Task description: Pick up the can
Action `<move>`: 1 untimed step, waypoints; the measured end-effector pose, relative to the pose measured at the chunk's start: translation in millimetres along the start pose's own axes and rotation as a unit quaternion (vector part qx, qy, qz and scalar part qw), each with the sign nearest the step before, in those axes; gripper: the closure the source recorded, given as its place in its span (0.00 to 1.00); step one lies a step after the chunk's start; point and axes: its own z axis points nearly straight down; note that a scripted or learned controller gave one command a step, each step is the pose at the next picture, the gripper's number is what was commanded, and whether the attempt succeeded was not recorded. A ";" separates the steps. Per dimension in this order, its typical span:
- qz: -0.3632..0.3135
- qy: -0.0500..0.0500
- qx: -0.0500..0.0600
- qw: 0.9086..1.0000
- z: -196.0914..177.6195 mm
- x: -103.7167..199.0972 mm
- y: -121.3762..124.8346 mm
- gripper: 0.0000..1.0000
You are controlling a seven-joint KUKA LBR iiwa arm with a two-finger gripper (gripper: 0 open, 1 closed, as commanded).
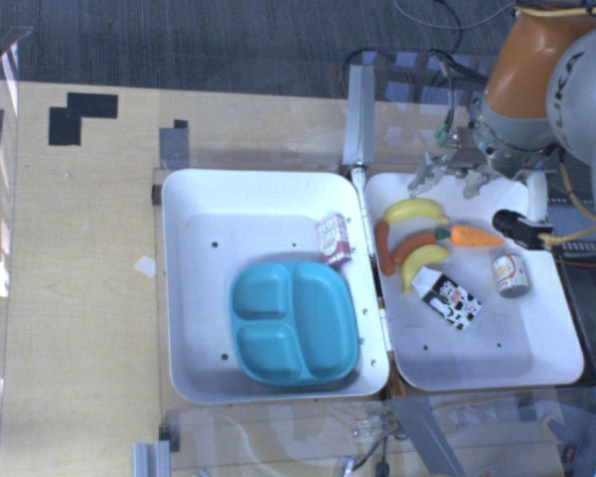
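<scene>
No lettering is legible on the can (512, 274).

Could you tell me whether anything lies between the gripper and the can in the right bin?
Nothing visible does. The gripper hangs over the right bin's far edge; the can lies apart near the right wall. The carrot and bananas lie just left of that path.

Small can (511, 274), white and silver with red label marks, lying tipped on its side near the right wall of the right bin (551, 366), apart from other items.
</scene>
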 end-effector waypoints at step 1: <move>0.089 -0.001 -0.002 0.996 114.1 -78.9 -43.6 0.00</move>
